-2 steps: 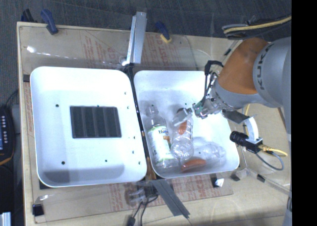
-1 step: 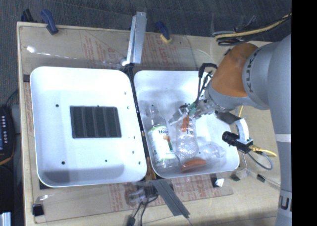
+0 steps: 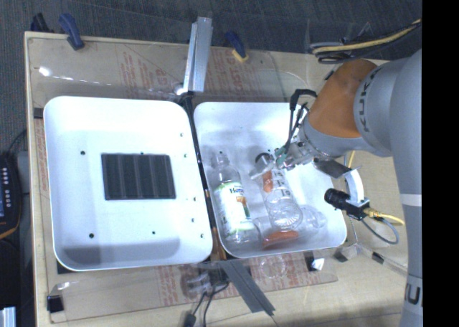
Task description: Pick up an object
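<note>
A cluster of clear plastic bottles lies in the near half of the right bin. One bottle with a white and green label lies along the bin's left wall, its neck pointing toward the far side. Just beside it, toward the middle, a clear bottle with orange markings lies roughly parallel, and a further clear, rounded container rests near the bin's near right corner, touching or nearly touching that bottle. An orange patch shows under the clear plastic near the front wall.

The tool hangs over the middle of the right bin, just above the top end of the orange-marked bottle. Glare and clear plastic hide its tips, so I cannot tell how far it is parted or whether it has anything.

The left bin carries a dark ribbed rectangle on its floor. Both bins sit on the counter, with blue clamps at its far edge.
</note>
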`<state>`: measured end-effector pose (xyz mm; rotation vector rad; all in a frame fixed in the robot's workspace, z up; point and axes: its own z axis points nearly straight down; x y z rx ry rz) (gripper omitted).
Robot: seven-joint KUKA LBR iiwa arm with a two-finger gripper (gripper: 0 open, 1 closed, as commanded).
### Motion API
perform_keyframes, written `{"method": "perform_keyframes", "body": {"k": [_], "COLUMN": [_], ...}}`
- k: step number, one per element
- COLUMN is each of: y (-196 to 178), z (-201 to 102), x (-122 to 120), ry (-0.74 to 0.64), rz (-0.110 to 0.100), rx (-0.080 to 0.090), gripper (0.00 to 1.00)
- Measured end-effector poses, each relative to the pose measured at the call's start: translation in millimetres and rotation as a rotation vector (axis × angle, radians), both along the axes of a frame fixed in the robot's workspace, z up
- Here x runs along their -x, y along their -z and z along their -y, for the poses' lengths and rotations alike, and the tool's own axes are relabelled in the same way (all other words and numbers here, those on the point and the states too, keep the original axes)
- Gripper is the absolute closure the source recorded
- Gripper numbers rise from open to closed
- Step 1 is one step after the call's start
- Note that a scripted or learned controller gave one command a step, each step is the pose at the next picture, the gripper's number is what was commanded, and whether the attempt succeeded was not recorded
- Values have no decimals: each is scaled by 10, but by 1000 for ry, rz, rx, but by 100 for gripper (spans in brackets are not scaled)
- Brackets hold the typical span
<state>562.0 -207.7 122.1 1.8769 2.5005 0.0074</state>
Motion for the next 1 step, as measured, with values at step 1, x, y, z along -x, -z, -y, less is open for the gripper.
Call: {"method": "perform_keyframes", "body": {"k": [1], "y": [-777], "z": [-96], "x": [-695], "ry": [-29], "rz": [-17], "rx": [-5], "gripper": [100]}}
